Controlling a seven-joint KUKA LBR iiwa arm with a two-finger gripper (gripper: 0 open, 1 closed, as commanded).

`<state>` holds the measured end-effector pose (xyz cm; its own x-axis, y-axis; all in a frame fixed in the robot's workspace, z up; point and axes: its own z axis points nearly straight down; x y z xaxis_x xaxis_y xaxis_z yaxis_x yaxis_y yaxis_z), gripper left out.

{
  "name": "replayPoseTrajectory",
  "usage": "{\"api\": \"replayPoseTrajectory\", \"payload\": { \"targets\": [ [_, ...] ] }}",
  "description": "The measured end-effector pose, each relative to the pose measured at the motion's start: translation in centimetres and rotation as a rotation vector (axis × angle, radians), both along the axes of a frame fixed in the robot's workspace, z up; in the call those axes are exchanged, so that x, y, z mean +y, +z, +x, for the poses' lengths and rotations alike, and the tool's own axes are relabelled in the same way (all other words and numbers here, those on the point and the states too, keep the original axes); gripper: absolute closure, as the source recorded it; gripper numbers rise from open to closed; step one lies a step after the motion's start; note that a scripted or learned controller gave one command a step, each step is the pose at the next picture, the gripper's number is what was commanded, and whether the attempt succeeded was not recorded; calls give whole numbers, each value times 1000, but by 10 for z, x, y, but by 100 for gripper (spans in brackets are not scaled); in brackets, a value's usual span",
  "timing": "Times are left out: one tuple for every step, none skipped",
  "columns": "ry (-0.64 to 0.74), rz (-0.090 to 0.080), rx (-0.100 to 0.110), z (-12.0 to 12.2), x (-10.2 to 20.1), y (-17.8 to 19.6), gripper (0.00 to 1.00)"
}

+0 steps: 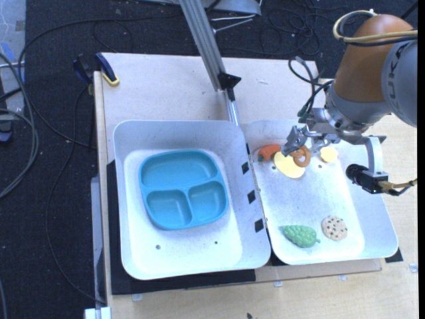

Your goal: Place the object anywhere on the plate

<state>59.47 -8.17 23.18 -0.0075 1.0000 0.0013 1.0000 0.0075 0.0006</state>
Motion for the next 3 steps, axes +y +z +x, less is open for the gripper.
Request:
{"api": "replayPoseTrajectory", "payload": {
  "targets": [
    [1, 0, -1, 10, 51, 2, 100],
    [-1, 0, 1, 12, 97, -5, 100],
    [1, 1, 0, 8, 162, -2, 100]
  ]
}}
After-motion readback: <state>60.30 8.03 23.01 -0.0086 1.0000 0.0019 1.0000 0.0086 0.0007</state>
